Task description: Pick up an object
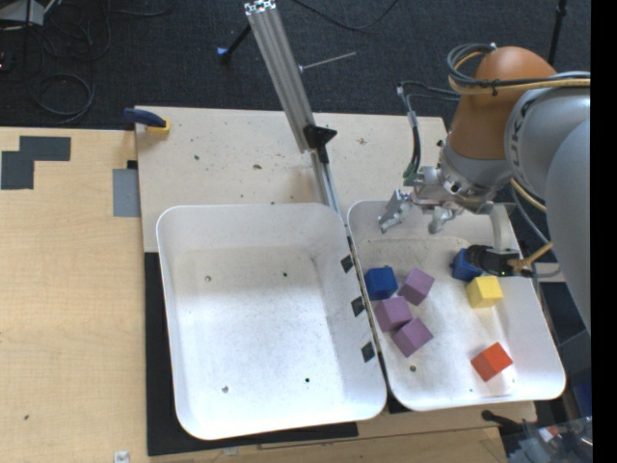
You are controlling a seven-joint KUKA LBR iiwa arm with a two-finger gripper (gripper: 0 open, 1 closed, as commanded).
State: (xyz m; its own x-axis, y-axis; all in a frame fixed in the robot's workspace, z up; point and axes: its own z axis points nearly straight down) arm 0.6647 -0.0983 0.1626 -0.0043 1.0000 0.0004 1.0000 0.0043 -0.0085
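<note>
Close to the near right corner of the right bin [463, 396] an orange cube [493, 362] sits alone, well apart from the rest, so it looks the safest pick. Farther in, three purple cubes [413, 336] crowd together beside the bin's left wall, some seemingly touching, with a blue cube [380, 281] just beyond them against that wall. Here a grasp could easily fail: a finger coming down may land on a neighbouring cube or jam at the wall, shoving the cluster aside instead of closing on one piece. A yellow cube [485, 290] lies toward the right wall, where the same crowding against the side could spoil a descent. At the bin's far edge the end effector [416, 214] hovers with its fingers spread and nothing between them. The blue cube lies nearward and to its left, the farthest purple cube almost straight nearward, both clear of the fingers.
</note>
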